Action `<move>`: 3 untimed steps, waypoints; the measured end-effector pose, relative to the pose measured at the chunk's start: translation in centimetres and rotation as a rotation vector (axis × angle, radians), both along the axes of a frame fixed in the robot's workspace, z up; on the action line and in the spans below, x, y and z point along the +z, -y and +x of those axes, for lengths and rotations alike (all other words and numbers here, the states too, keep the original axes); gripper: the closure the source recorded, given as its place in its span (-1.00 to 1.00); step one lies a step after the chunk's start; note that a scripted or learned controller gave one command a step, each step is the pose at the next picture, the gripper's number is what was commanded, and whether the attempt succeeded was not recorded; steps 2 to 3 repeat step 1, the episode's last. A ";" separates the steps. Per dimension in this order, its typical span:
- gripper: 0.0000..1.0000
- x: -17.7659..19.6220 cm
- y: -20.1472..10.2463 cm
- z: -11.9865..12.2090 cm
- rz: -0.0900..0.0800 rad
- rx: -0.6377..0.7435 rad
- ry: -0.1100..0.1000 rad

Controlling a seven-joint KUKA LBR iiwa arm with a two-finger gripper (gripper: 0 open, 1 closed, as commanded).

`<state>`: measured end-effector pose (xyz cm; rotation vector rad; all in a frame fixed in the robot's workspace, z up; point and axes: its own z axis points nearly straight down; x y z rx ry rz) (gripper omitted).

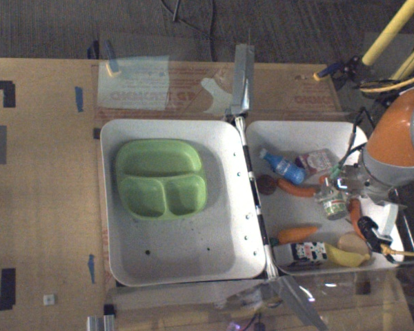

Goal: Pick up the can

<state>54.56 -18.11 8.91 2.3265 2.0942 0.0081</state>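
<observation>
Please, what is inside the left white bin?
The left white bin holds one green divided plate in its upper part. Whatever lies under the plate is covered and cannot be seen.

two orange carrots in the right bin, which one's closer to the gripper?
The upper carrot, lying beside the blue bottle; its right end almost reaches the gripper. The other carrot lies lower, by the banana.

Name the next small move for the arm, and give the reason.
Probably a short descent straight down. The gripper hovers in the right bin over what looks like the can, beside the blue bottle and carrot. Nothing shows the can gripped yet.
</observation>
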 end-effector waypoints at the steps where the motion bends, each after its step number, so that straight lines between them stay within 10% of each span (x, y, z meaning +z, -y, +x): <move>1: 1.00 10.5 -1.9 0.8 0.005 -0.090 -0.016; 3: 1.00 10.5 -1.9 0.8 0.005 -0.090 -0.016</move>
